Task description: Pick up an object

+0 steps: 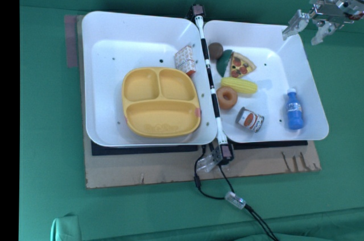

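My gripper (310, 28) hangs at the upper right, over the far right corner of the right bin (307, 72), open with nothing between its fingers. In that bin lie a blue bottle (293, 110) at the right, a small can (249, 119), a donut (227, 98), a corn cob (239, 86), a pizza slice (240, 65), a dark green piece (224, 62) and a brown ball (215, 50). The gripper is well above and apart from all of them.
The left bin (102, 63) holds a yellow divided tray (161, 101) and a small carton (185, 59) by the centre divider (206, 72). A cable (239, 203) trails off the front of the cardboard base. Green cloth surrounds the bins.
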Robot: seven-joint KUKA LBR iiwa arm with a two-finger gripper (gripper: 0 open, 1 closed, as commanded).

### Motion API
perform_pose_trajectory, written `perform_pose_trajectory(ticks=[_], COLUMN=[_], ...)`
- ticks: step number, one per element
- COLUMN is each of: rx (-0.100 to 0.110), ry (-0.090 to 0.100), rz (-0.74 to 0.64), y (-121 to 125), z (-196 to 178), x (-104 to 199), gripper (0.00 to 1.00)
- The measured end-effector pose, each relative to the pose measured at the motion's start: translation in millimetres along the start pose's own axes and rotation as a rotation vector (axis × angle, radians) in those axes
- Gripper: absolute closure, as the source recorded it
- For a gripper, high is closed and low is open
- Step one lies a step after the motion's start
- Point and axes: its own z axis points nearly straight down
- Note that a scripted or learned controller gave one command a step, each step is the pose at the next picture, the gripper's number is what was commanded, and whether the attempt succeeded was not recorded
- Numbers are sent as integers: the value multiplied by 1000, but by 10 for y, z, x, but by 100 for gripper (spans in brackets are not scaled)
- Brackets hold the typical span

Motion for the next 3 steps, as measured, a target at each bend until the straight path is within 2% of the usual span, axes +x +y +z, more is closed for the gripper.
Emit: perform_pose_trajectory(ticks=[1, 2, 3], rx=[0, -22, -39], ry=[0, -5, -6], rz=[-1, 1, 8], y=[225, 125, 160], z=[1182, 1714, 1544], x=[348, 659, 640], gripper=[0, 0, 100])
